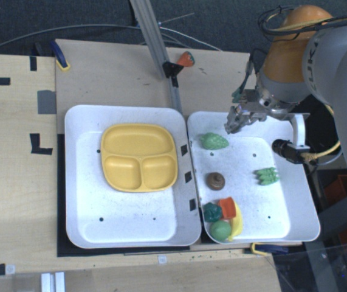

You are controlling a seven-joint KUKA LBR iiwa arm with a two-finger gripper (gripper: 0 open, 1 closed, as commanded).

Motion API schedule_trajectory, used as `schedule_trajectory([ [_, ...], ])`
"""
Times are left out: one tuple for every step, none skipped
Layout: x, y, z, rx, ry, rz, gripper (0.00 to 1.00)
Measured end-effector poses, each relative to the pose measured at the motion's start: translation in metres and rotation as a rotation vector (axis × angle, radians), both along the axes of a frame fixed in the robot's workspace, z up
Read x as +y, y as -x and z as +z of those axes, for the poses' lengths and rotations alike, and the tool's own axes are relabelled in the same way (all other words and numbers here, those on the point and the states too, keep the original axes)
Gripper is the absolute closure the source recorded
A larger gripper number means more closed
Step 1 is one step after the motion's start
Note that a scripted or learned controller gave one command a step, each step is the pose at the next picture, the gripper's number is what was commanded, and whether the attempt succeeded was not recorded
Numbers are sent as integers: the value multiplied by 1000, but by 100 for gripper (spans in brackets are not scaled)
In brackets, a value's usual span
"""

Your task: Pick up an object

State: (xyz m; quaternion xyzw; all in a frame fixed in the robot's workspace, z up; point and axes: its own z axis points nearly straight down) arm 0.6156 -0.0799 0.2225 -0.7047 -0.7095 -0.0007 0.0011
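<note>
Jaws hover beside green toy.

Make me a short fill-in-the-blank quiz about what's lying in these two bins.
1. The yellow plastic divided tray lies in the ____ white bin.
2. The tray has ____ compartments.
3. The robot's hand hovers nearest the ____ leafy toy.
4. The small round brown piece lies in the ____ white bin.

Missing words: left; three; green; right

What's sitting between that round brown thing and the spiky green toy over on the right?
Nothing: the camera view shows bare white bin floor between the round brown thing and the spiky green toy.
</note>
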Motion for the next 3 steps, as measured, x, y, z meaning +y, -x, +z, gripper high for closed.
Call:
schedule_trajectory([
  [50,-18,-6,0,1,0,100],
  [106,-33,-13,1,1,0,100],
  [161,-49,-1,-1,0,1,100],
])
